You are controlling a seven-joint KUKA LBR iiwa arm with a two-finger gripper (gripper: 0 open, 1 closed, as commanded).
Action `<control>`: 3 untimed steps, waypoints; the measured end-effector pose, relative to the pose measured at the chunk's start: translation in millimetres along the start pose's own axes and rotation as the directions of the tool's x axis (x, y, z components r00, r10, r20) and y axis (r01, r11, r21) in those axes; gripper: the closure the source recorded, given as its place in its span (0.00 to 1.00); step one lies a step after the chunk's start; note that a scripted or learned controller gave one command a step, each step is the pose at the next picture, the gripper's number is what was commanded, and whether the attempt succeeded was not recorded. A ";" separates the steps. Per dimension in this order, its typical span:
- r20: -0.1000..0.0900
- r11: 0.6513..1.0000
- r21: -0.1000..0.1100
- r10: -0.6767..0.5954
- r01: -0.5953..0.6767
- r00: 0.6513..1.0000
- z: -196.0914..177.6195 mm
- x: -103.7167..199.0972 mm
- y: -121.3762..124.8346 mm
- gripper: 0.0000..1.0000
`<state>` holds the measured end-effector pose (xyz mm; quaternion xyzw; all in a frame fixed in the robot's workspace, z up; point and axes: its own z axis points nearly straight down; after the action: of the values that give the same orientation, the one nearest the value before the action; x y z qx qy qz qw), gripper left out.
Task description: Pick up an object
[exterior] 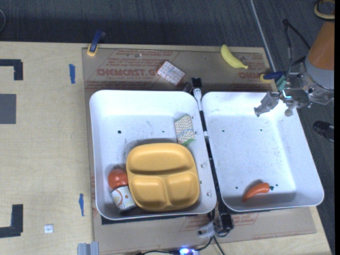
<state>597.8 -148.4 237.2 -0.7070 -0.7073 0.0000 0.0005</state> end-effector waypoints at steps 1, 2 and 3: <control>0.000 1.000 0.001 0.001 -0.001 1.000 -3.1 23.4 -66.1 0.00; 0.001 1.000 0.000 0.002 -0.002 1.000 81.1 -51.4 -94.6 0.00; 0.002 1.000 -0.004 0.001 -0.001 1.000 151.3 -43.2 -106.6 0.00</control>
<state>491.1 -191.5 85.9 -0.7073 -0.7069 -0.0008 -0.0015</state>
